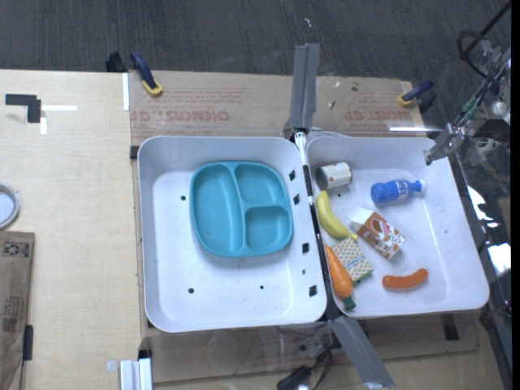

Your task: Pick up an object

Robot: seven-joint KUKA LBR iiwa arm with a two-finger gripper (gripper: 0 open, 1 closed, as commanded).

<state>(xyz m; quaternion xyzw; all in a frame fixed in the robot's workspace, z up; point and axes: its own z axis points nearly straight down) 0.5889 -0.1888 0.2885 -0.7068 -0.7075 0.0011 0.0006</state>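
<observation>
The right bin holds several small objects. A silver can lies at its far left, with a blue bottle on its side to the right of it. A yellow banana runs along the left wall. A brown and white carton lies in the middle, and a small patterned box sits just to its near left. An orange carrot lies near the front left corner, and an orange sausage lies near the front. My gripper hangs over the bin's far right corner, apart from all of them.
The left bin holds a teal divided plate. A grey divider bar stands behind the seam between the bins. Clamps hold the cardboard sheet at the back. A tape roll lies on the bench at far left.
</observation>
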